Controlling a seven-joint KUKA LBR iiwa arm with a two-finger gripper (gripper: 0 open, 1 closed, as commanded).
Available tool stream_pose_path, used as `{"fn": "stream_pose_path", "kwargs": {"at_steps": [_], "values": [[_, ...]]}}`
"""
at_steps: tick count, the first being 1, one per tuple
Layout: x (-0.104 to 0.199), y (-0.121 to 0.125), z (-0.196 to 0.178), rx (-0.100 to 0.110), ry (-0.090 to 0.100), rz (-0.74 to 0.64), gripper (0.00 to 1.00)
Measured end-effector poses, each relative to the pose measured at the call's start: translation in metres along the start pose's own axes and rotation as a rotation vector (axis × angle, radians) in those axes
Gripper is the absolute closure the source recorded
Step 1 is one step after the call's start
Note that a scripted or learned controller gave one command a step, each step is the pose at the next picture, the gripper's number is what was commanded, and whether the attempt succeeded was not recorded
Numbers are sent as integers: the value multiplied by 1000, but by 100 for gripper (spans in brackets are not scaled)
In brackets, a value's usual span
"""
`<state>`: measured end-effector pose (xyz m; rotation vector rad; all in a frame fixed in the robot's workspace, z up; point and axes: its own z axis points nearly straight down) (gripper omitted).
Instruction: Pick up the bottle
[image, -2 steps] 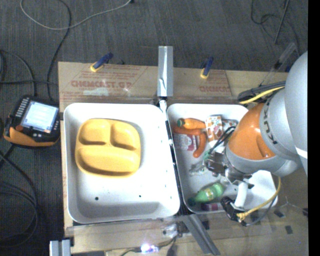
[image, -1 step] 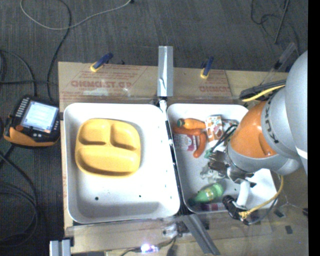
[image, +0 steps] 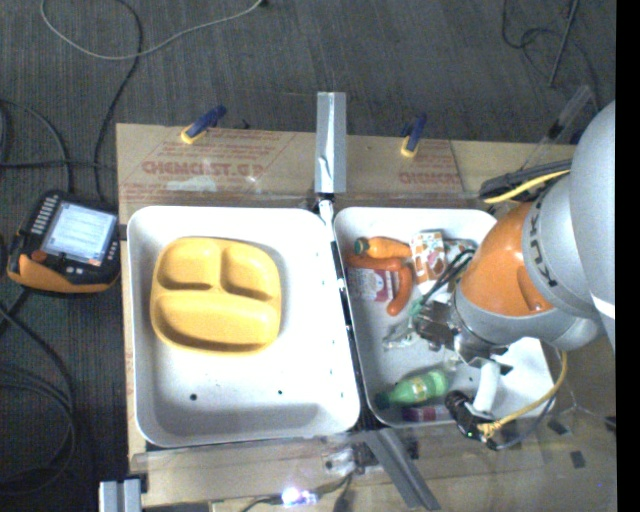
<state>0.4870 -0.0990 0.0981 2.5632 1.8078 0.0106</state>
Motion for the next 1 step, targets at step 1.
{"fn": "stream_pose_path", "kwargs": {"at_steps": [1], "values": [[-56, 21, 9, 0, 2, 162, 0]]}}
